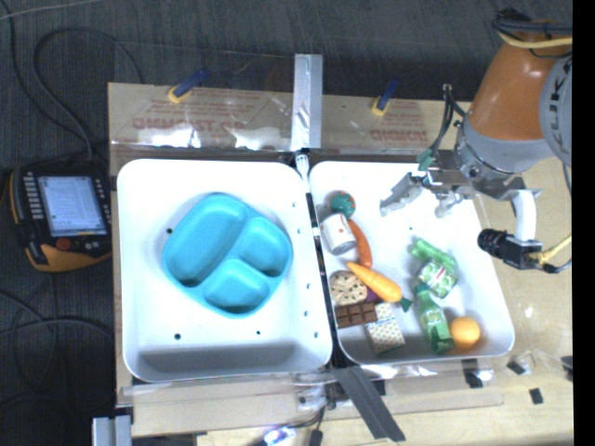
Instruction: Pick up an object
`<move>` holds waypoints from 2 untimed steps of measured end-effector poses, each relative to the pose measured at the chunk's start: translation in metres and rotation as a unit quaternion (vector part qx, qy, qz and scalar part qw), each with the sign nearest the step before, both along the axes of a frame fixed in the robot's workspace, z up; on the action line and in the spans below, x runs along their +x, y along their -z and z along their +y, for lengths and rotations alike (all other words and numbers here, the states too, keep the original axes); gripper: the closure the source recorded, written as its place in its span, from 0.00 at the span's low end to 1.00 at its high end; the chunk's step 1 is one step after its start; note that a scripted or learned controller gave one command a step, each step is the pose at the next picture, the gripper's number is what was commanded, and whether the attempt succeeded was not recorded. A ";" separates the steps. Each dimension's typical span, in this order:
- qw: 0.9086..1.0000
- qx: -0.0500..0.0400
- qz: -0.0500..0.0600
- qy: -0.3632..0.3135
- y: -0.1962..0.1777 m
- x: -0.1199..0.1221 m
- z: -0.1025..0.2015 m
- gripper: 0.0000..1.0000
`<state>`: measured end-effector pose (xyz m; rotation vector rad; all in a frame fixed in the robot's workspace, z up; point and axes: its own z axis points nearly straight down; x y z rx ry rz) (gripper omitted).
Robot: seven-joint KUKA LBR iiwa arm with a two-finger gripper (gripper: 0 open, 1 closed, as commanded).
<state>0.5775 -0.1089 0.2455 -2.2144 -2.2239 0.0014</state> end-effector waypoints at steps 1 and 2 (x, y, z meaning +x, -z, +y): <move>1.000 -0.002 0.000 0.028 0.072 -0.022 -0.099 0.00; 1.000 0.001 -0.002 -0.009 0.149 -0.038 -0.096 0.00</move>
